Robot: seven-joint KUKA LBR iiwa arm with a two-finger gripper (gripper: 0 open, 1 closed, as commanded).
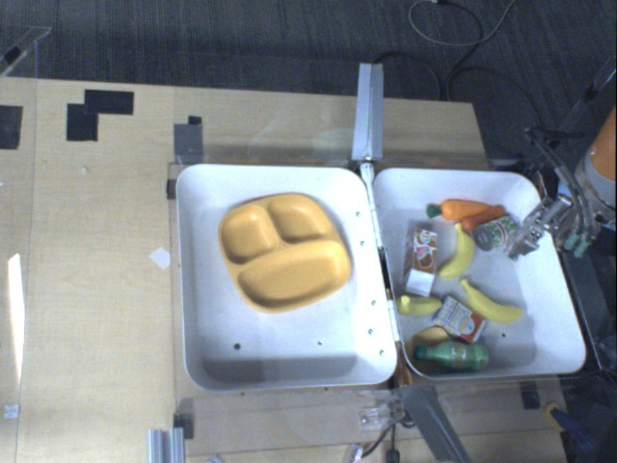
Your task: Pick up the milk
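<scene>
My gripper [536, 228] is a small piece of pale grey metal, built of short angular links that catch the light and shine almost white along their upper edges. Its fingers [521, 246] are thin and silvery, with darker shading at the joints. Behind them sits a cluster of boxy fittings in grey, with a small teal-green part [576, 245] showing at the lower side. Thin dark cables [551, 145] loop above this cluster and run back along my wrist. Further back, at the picture's edge, my body swells into a rounded pale grey shell carrying a curved orange band [606, 152]. Finer details such as screws or markings are too blurred to tell.
</scene>
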